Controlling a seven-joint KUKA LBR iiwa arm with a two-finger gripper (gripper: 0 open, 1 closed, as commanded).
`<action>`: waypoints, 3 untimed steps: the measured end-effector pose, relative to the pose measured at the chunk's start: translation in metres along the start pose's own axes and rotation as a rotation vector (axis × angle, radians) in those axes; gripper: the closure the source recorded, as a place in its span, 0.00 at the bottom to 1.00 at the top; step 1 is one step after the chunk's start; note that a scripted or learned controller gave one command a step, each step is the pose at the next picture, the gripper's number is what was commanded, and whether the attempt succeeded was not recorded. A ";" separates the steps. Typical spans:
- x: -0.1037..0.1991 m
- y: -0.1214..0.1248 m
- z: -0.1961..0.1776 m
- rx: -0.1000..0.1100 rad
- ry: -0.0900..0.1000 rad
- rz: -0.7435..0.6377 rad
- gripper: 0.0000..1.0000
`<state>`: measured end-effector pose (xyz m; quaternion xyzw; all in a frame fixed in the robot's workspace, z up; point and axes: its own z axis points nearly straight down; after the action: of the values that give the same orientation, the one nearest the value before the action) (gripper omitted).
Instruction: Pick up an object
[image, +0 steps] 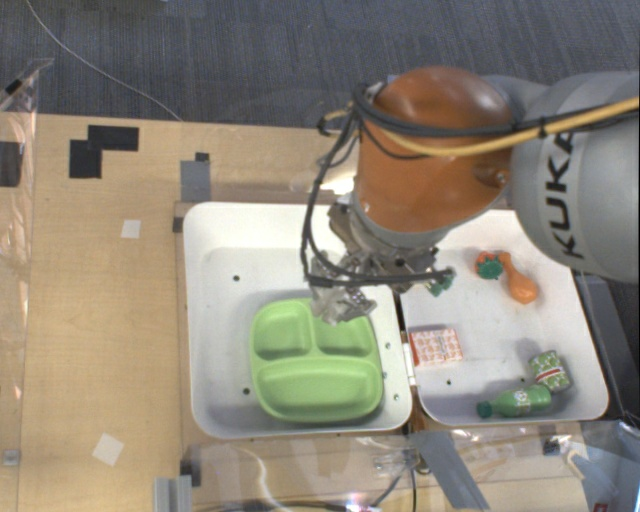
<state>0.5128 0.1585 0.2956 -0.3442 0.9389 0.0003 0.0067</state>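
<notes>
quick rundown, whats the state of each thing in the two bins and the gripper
green tray: flat, right way up, in left bin
gripper: over the tray's upper edge
carrot: lying in right bin, top
red pack: lying flat, near the divider
green bottle: on its side, front of right bin
green can: tilted, beside the bottle

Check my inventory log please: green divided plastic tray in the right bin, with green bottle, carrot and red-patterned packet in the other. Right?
Wrong bin: the camera view shows the green divided plastic tray in the left white bin. The green bottle, carrot and red-patterned packet lie in the right.
</notes>
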 end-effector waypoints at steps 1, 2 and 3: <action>0.040 -0.033 0.094 -0.001 0.009 0.335 1.00; 0.020 -0.031 0.033 -0.001 0.002 -0.227 1.00; 0.041 -0.021 0.137 -0.010 0.009 -0.682 1.00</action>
<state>0.4963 0.1168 0.1584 -0.6383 0.7698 0.0011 0.0008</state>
